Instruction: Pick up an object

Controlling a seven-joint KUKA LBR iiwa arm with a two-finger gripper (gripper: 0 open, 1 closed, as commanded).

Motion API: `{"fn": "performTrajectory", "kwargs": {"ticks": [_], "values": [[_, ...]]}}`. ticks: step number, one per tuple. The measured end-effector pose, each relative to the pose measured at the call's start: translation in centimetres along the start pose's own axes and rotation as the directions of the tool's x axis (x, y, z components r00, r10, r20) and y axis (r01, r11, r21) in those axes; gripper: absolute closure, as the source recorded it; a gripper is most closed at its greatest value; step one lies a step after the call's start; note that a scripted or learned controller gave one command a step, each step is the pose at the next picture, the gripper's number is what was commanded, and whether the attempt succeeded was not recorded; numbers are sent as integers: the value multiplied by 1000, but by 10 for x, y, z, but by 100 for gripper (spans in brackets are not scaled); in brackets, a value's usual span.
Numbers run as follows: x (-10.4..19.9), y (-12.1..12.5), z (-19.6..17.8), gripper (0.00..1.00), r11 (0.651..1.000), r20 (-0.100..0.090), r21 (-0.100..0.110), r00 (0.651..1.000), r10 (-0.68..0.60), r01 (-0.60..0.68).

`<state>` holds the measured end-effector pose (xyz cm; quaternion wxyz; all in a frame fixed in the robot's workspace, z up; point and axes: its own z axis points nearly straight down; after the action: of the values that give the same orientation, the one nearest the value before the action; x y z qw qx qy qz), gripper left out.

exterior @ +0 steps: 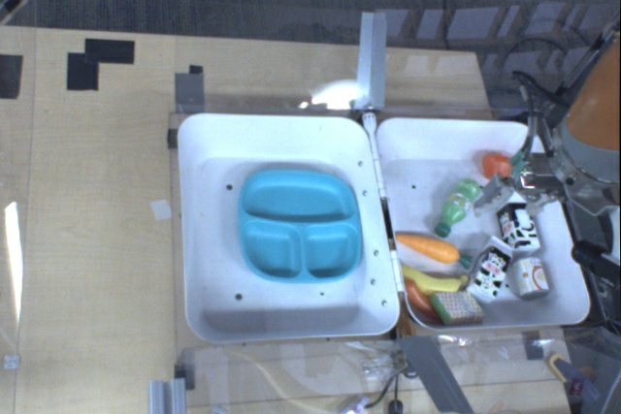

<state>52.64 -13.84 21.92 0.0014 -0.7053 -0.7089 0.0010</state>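
End effector (511, 177) hangs low in the right bin (427, 143) between tomato (496, 164) and green bottle (457, 207), grip state impossible to tell, and the crowded toys could deflect it.

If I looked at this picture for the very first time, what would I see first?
Probably the bright blue tray, sitting alone in the middle of the left bin. Next, the pile of toy food in the right bin: a carrot, a banana, a green bottle and cow-spotted cartons. The gripper reaches in from the right over that pile.
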Motion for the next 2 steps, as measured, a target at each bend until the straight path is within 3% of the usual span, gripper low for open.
{"fn": "performTrajectory", "kwargs": {"ticks": [1,2], "values": [[0,0,0,0,1000,0,0,1000,0,0],[38,29,130,0,905,-4,-11,905,426,-426]]}}
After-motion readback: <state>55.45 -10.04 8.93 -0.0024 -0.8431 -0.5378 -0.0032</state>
